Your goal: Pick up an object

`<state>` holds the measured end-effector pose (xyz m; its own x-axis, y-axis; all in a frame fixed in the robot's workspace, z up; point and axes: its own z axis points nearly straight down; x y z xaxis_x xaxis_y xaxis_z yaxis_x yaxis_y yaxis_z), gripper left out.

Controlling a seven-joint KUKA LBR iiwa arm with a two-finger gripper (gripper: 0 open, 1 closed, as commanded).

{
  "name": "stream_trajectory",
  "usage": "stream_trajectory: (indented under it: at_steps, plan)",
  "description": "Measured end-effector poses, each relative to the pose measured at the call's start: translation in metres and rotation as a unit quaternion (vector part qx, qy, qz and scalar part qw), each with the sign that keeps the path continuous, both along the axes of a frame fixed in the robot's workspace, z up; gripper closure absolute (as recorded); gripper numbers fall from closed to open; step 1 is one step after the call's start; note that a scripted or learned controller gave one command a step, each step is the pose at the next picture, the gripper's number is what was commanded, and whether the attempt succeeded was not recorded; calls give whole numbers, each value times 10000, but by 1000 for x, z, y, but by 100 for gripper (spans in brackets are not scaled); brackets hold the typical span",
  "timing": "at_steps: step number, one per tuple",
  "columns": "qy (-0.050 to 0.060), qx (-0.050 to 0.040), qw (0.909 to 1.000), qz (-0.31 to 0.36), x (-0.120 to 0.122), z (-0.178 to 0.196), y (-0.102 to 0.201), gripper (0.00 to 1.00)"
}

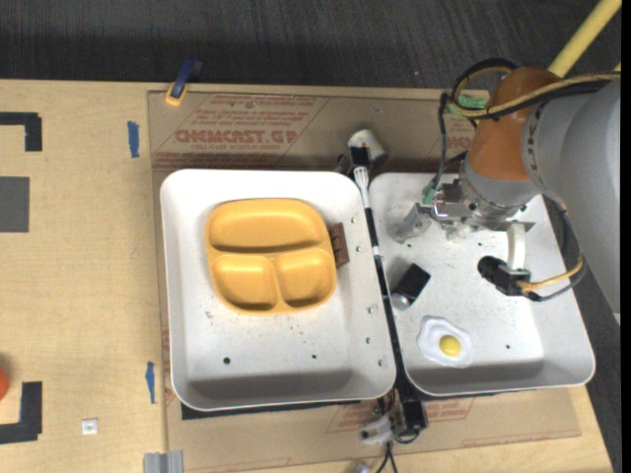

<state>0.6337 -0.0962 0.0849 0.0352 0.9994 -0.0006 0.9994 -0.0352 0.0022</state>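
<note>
The pincer point(446, 208) hangs over the right bin's point(562, 348) far end; whether it is released or clenched cannot be told. Nearer in that bin lie a black block point(409, 283) and a fried egg point(445, 342).

Bench point(79, 294) surface is tan board. A blue-and-yellow clip point(181, 81) lies at its far edge. Blue tape strips point(133, 138) mark the board left of the bins. Black tape corners point(28, 131) sit near the bench's left edge.
</note>
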Motion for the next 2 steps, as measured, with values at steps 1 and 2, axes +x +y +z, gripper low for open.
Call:
stream_trajectory:
  at_steps: [1, 2]
  plan:
    - [20, 7, 9998, 201, -37, 0, -8, 0]
    - [4, 11, 9998, 194, -36, 10, -7, 100]
